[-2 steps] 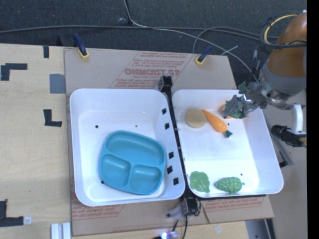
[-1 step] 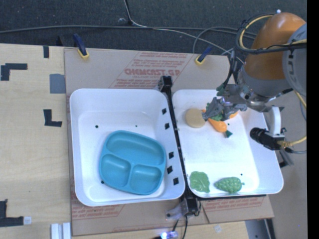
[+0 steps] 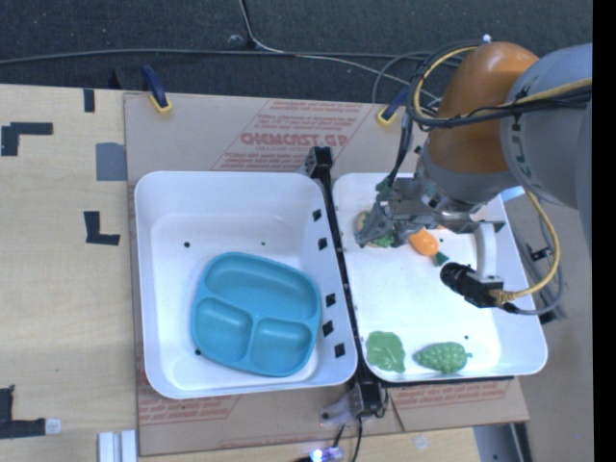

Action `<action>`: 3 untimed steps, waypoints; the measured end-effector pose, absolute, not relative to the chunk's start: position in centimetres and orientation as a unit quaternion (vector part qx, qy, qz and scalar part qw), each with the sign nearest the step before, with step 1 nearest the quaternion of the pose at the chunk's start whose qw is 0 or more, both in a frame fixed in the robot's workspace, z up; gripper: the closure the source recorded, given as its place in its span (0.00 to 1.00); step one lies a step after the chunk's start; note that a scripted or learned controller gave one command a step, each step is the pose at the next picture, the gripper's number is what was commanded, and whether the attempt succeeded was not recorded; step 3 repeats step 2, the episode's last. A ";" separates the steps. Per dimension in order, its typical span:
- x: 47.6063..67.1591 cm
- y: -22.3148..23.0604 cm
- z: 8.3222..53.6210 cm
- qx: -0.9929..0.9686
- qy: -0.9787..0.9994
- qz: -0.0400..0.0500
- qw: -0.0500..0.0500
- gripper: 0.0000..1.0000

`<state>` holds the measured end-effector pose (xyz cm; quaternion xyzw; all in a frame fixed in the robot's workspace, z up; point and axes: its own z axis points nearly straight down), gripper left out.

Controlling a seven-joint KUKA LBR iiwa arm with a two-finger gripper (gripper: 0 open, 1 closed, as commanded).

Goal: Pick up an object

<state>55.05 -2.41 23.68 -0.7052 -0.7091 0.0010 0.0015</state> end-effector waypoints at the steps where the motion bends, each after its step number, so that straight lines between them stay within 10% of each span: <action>1: 53.6 2.3 22.4 -0.705 -0.709 0.001 0.002 1.00; 3: 53.1 8.3 23.1 -0.704 -0.710 0.000 0.001 1.00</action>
